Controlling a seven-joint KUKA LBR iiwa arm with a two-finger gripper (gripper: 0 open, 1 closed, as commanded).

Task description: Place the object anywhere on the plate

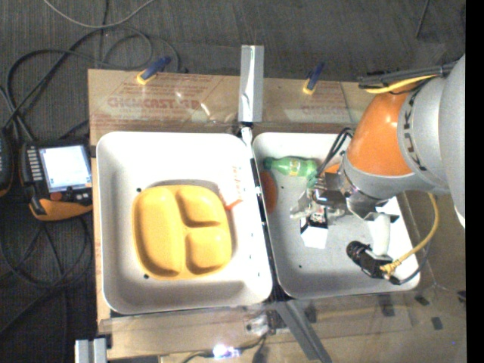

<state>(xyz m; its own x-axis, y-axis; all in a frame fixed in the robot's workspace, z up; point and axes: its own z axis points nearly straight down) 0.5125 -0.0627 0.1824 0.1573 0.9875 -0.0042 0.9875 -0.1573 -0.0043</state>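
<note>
A yellow plate [183, 229] with three compartments lies in the left bin [113, 278]. In the right bin [291, 278], a green bottle [291, 166] lies on its side near the far wall. An orange object [268, 191] rests against that bin's left wall. My gripper [318, 207] hangs low over the middle of the right bin, just below the bottle. A small white object [315, 236] lies right under it. I cannot tell whether anything is held.
The arm's orange band [382, 138] and grey body cover the right bin's right half. A black connector on a yellow cable [364, 255] hangs near the bin's front. A small red tag [233, 200] sits at the plate's right edge.
</note>
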